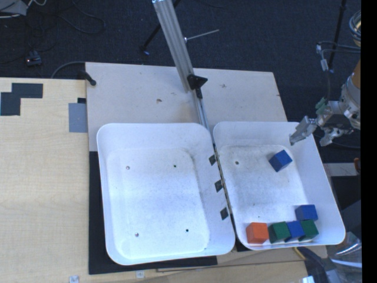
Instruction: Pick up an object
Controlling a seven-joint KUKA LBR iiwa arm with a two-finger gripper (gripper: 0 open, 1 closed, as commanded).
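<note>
The gripper (315, 131) hovers at the upper right rim of the right bin (330, 184). Its fingers look parted with nothing between them, though they are small and slightly blurred. Closest to them, a lone blue cube (280, 160) lies tilted near the bin's middle, well apart from the others, so it is probably the easiest pick. Along the bin's lower edge, an orange cube (257, 233), two green cubes (279, 232) and two more blue cubes (306, 211) crowd together, touching. The left bin (118, 137) sits beside it on the bench (41, 175).
</note>
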